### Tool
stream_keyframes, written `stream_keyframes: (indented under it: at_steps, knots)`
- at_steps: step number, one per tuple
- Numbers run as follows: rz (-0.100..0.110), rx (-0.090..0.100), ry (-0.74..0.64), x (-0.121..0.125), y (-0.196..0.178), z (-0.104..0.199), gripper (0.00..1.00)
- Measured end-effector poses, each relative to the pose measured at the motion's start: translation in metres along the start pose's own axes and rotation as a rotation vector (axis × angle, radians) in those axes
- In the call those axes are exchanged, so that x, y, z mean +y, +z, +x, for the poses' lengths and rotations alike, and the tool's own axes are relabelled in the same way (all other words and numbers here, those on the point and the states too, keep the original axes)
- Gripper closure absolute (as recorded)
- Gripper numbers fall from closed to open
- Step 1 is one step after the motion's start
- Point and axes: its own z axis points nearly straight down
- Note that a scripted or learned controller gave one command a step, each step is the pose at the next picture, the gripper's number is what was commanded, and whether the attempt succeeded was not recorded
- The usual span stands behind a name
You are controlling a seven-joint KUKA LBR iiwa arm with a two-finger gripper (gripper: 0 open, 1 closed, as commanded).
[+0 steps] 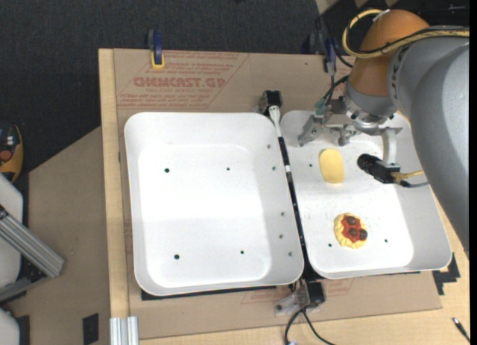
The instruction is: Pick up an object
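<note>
**Operator:** Claw (328, 133) is hanging over the far end of the right bin (417, 250), just above the yellow block (332, 165). I can see two grey prongs spread apart, one toward the divider and one toward the middle of the bin, with nothing between them. So I read it as open and holding nothing.

**Observer:** Where are the objects, exactly?

**Operator:** Both are in the right bin. I see the yellow block lying on the bin floor, just on the near side of the claw, apart from it as far as I can tell. Nearer to the camera I have a small round yellow piece with red and dark spots (351, 230), well clear of the claw and apart from the block.

**Observer:** And the arm?

**Operator:** I see the grey arm (440, 105) coming in from the right, with the orange band (384, 49) sitting above the wrist. A black part (376, 167) sticks out below the wrist, beside the yellow block, over the bin floor.

**Observer:** The left side?

**Operator:** On my screen the left bin (149, 209) shows its white floor with a few small dark dots. Both bins rest side by side on a brown board (186, 75) with red lettering, which lies on the table.
</note>
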Motion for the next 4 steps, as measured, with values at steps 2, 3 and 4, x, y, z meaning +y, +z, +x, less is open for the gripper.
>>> stream_keyframes:
  at_steps: [2,3,4]
  knots:
    - [-0.002,0.004,-0.004,-0.001,-0.106,0.102,1.0]
    - [-0.01,0.003,0.0,0.001,-0.252,0.142,1.0]
    - [0.016,0.002,0.0,-0.02,-0.2,0.207,1.0]
